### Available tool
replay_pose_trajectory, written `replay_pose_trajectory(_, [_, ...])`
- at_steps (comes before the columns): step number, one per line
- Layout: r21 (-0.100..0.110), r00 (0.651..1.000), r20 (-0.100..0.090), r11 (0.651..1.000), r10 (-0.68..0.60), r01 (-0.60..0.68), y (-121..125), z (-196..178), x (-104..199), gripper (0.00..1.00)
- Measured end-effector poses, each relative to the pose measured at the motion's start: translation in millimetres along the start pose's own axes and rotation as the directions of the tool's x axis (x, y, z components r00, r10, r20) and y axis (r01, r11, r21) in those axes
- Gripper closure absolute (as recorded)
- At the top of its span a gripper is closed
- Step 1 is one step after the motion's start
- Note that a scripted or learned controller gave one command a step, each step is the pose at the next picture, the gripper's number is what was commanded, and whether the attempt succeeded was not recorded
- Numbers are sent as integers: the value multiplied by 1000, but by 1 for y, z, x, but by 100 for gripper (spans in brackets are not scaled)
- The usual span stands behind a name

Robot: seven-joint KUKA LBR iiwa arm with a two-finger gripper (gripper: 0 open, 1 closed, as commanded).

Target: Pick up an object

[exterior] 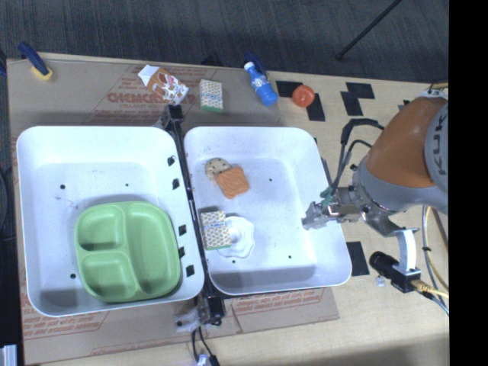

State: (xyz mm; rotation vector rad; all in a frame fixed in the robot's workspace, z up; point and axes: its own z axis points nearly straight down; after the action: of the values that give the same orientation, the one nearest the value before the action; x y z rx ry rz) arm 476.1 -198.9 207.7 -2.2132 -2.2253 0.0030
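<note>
Three small items cluster in the right bin (pixel 305 147), well apart from the gripper (pixel 314 218), whose grip state I cannot tell, so a descent at the rim would likely miss them.

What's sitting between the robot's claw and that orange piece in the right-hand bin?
Nothing: in the camera view, only bare white floor of the right bin stretches between the gripper and the orange piece.

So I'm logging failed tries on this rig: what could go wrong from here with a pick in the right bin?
The gripper sits at the right bin's right wall, so it may clip the rim while moving in. The packet lies against the white lump by the divider, so a grasp there could catch both or hit the wall. The orange piece touches the cookie, so either may get nudged away.
</note>
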Motion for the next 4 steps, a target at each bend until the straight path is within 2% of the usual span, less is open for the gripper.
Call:
replay_pose_trajectory(1, [-2, 1000, 1, 1000, 0, 0, 0, 0, -12, 100])
replay_pose_trajectory(3, [0, 1000, 0, 1000, 1, -1, 0, -1, -12, 100])
replay_pose_trajectory(4, [-1, 1000, -1, 1000, -2, 2, 1, 116, 5, 100])
